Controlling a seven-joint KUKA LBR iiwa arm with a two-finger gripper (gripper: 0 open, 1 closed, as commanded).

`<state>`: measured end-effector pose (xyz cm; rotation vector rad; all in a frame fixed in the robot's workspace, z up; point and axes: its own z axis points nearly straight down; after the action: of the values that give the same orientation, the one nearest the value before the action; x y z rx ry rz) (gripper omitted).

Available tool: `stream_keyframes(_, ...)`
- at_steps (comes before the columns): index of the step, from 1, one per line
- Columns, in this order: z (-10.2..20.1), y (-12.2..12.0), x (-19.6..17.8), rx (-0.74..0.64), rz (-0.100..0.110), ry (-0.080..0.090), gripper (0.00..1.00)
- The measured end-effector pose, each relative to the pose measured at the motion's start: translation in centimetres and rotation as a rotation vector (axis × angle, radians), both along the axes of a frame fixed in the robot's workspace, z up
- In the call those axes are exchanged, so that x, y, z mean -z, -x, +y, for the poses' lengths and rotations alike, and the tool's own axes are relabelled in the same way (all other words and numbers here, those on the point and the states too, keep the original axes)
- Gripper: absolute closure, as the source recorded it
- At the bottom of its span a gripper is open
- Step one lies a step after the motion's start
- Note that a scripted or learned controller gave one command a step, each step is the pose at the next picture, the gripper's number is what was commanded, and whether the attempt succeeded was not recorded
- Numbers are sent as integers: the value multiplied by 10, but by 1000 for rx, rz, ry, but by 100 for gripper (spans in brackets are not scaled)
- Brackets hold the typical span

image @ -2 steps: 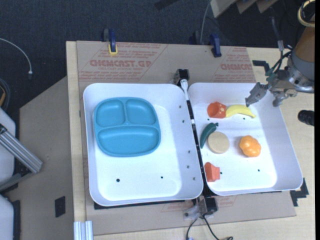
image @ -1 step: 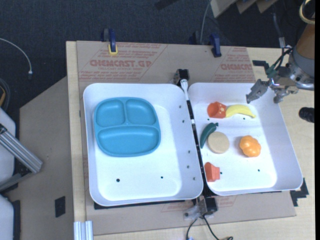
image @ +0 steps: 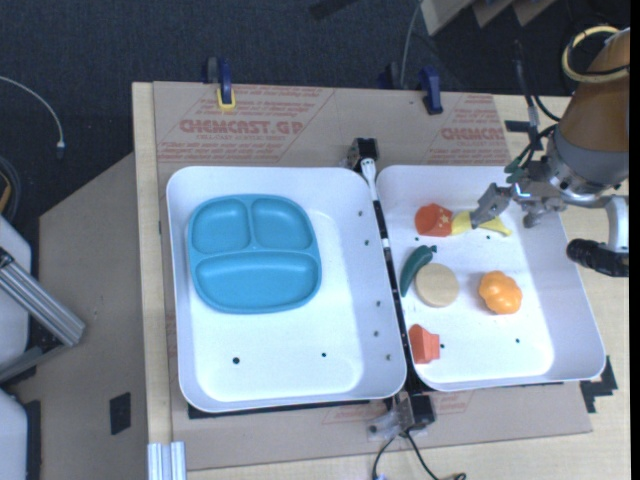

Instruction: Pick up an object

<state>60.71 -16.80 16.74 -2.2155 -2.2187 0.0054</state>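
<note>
The tool (image: 497, 208) hangs with open fingers right over the yellow toy (image: 484, 225) in the right bin (image: 560, 353), and it could bump the red toy (image: 433, 219) beside it.

Yellow piece (image: 478, 224) partly behind hand (image: 490, 206)

yellow banana (image: 482, 225) | lying flat | right bin, far side, beside red tomato (image: 433, 220)
</note>
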Motion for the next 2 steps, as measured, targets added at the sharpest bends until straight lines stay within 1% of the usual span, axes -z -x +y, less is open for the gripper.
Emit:
stream_keyframes(1,11,1,53,0,-1,0,0)
stream_keyframes(2,11,2,84,1,-3,1,0)
